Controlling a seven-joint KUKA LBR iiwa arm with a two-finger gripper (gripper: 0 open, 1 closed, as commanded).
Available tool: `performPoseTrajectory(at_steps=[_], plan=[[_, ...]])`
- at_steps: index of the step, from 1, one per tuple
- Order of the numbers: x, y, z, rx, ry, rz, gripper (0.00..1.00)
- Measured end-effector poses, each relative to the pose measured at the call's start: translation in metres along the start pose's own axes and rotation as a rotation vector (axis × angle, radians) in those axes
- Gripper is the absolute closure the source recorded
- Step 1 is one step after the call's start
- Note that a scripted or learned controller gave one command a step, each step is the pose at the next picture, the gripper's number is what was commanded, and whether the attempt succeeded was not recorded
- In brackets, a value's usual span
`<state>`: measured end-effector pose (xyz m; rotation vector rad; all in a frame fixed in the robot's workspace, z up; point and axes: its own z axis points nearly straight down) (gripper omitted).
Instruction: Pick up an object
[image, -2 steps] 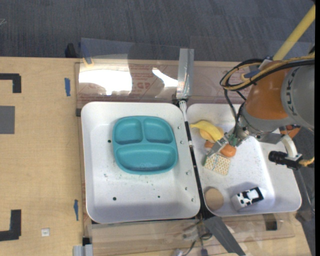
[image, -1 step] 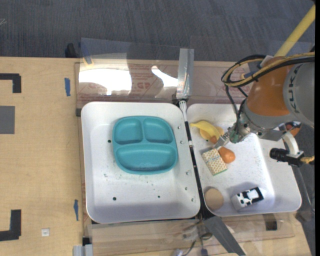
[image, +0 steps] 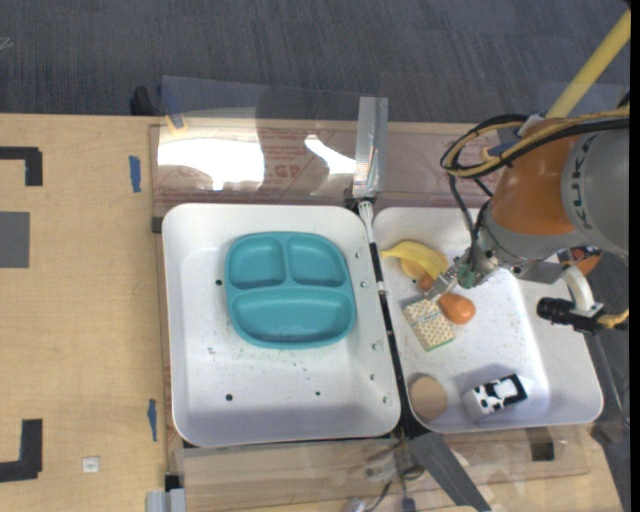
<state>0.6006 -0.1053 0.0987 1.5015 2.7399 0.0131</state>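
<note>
The orange ball (image: 459, 309) lies in my right bin (image: 560, 400), touching the banana (image: 413, 259) and patterned card (image: 429, 324), my gripper (image: 455, 281) just above it, whether apart or together I cannot tell.

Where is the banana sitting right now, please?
The banana lies in the right bin, near its far left corner, beside the divider between the bins. The gripper and an orange object are just to its right.

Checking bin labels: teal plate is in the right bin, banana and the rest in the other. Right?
No. The camera view shows the teal plate in the left bin; the banana and the rest lie in the right bin.
</note>
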Motion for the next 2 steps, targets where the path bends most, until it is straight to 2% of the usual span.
performPoseTrajectory(at_steps=[1,2], plan=[[0.045,0.029,-0.088,0.011,0.006,0.292,1.0],[0.075,0.06,-0.113,0.012,0.008,0.246,1.0]])
